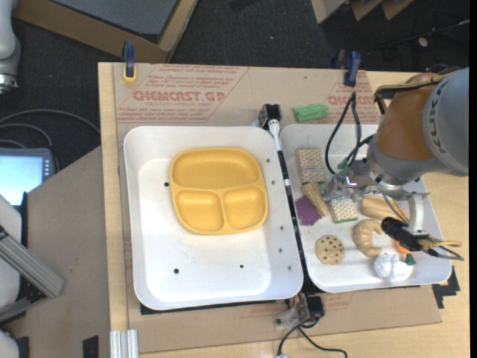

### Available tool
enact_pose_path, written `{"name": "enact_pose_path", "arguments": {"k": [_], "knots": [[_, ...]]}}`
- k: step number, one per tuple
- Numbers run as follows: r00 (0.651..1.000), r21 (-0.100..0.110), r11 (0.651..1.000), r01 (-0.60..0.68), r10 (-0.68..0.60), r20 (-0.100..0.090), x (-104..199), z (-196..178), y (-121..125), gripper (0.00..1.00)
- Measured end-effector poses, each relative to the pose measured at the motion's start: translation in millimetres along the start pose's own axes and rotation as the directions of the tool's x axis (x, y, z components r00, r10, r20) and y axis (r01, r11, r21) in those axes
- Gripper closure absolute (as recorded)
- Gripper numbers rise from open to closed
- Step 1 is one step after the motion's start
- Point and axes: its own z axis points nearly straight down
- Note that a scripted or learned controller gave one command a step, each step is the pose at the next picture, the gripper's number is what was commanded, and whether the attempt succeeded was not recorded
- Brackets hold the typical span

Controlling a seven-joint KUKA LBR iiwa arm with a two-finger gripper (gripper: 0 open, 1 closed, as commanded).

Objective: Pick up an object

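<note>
Croissant (367,236) lies just below gripper (373,192), in right bin (425,274)

The grey arm (447,118) is seen reaching in from three o'clock, its orange band (402,121) turned toward nine o'clock above the wrist. The wrist is bent downward toward six o'clock. The gripper (344,186) is pointed toward eight o'clock, low over the right-hand bin; its tip is largely hidden by the wrist housing.

Robotics lab, clamped cardboard bench (186,95), loose cables (45,118), monitor (22,174), dark carpet
</note>
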Motion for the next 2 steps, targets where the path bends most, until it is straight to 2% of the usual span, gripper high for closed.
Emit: {"name": "enact_pose_path", "arguments": {"k": [1,2], "knots": [[1.0,-0.012,1.0,0.008,-0.008,0.0,60,-105,-8,1.0],[1.0,0.003,1.0,0.004,-0.004,-0.001,90,-110,-39,1.0]]}}
